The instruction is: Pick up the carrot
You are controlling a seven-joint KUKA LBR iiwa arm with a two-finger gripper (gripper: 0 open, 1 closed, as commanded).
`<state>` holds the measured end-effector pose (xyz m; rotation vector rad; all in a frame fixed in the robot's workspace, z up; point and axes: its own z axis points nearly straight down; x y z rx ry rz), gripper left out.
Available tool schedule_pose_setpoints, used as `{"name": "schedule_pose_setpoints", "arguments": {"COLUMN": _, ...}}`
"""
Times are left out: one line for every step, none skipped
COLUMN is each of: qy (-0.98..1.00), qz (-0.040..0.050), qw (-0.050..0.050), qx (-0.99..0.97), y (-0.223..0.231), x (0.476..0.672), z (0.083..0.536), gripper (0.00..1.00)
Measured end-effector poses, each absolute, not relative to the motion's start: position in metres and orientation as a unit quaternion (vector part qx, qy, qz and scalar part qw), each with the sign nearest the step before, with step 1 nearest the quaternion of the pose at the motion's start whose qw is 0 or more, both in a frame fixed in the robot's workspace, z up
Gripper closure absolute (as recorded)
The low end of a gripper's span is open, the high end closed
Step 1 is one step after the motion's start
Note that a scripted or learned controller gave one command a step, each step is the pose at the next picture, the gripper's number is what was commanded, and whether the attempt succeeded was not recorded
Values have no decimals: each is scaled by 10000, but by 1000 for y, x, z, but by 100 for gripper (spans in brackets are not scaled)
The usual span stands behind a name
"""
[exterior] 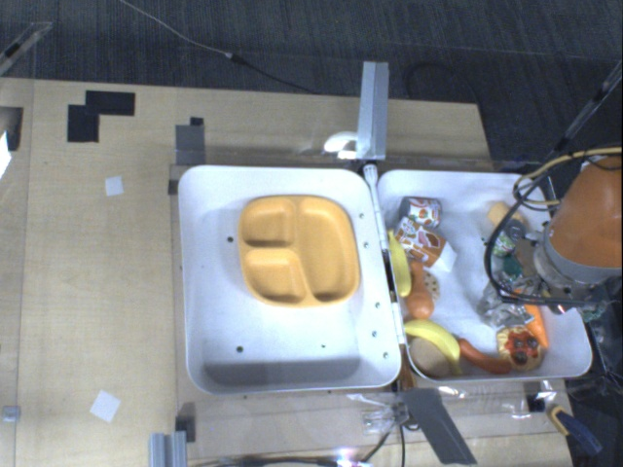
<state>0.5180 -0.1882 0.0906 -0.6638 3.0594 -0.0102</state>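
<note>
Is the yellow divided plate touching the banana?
Apart. The camera view shows the yellow divided plate in the left bin and the banana in the right bin, with the bin rims between them.

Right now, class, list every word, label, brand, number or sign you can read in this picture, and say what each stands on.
No text can be read here.
Patterned packet in the right bin: red, white and dark print, too blurred to read.
Small packet near the gripper: printed, too small to read.
Yellow divided plate in the left bin: no marking.
</note>
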Motion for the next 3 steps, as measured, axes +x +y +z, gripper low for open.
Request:
{"name": "schedule_pose_setpoints", "arguments": {"qy": 9770, "qz": -33, "qw": 80, "qx": -2129, "y": -187, "x": 519, "z": 90, "gripper": 0}}
{"name": "schedule_pose_setpoints", "arguments": {"qy": 9830, "qz": -40, "qw": 80, "qx": -1835, "y": -163, "x": 512, "z": 90, "gripper": 0}}
{"name": "schedule_pose_setpoints", "arguments": {"qy": 9835, "qz": -44, "qw": 89, "qx": -1808, "y": -146, "x": 504, "z": 90, "gripper": 0}}
